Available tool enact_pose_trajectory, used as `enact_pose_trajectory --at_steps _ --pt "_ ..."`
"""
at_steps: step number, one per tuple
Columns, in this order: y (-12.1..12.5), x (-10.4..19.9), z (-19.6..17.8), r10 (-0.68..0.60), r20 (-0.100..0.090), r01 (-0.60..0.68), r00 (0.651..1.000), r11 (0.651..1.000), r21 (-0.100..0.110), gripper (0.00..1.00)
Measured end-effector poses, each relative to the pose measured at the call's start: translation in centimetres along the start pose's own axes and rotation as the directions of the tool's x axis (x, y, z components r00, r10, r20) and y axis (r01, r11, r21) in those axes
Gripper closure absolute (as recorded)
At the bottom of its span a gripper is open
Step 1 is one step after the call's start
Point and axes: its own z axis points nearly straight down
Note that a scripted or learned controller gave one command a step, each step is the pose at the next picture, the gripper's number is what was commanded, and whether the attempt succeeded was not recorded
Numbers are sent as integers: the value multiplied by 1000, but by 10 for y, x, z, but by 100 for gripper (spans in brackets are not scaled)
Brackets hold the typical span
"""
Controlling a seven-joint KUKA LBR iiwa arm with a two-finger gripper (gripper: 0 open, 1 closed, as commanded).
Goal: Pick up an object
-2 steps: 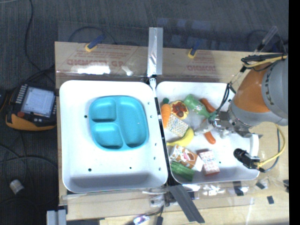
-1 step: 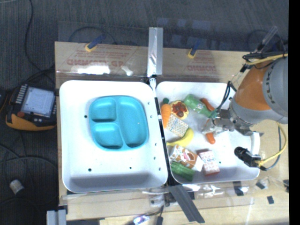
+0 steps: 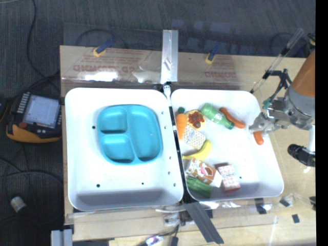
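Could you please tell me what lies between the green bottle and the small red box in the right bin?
In the camera view, bare white bin floor separates the green bottle from the red box.

A blue divided tray [image 3: 129,134] lies in the left white bin [image 3: 82,188]. The desk [image 3: 72,60] carries two yellow clamps [image 3: 102,47] at its far edge. A handheld pendant [image 3: 32,118] rests on the dark carpet [image 3: 31,29] beside it.

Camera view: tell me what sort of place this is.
Probably a robotics lab test bench: two white bins side by side, toy food heaped in the right one, and a teach pendant on the carpet.
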Motion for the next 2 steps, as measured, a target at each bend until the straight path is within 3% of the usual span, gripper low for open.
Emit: enact_pose_trajectory --at_steps 1,2 --pt "0 1 -8 -3 1 3 1000 1000 2 100" --pt "-44 93 -7 37 -3 -37 999 999 3 100"
